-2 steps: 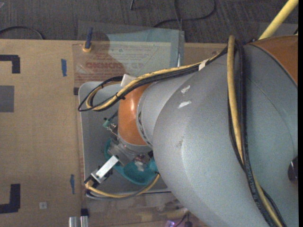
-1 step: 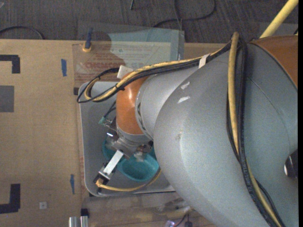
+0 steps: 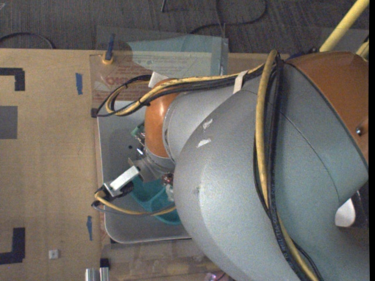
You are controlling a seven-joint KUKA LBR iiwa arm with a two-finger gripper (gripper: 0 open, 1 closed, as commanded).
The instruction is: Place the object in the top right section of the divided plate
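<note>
The arm point(image 3: 263, 174) bulks nearest you, its grey casing and cable bundle covering most of the white bin point(image 3: 117, 151) below. Take that bin as your landmark. Beyond the arm's elbow, the orange band point(image 3: 155, 122) sits over the bin's middle, and the wrist under it points down into the bin.

The end effector point(image 3: 149, 168) hangs just over the bin's lower half, hidden by the wrist; you cannot tell whether it is spread or pinched, nor whether it carries the object. A white block point(image 3: 123, 181) juts from the wrist toward the bin's left wall.

Directly under the wrist, in the bin's lower half, a teal piece point(image 3: 153, 201) shows, likely the divided plate, though its sections are covered. The object itself is not identifiable.

To do this step well, confirm a grasp before committing, then find the plate's dividers and release low inside the target section so the object does not bounce across a ridge.

Farthest off, the worktop point(image 3: 47, 157) lies left of the bin.
</note>
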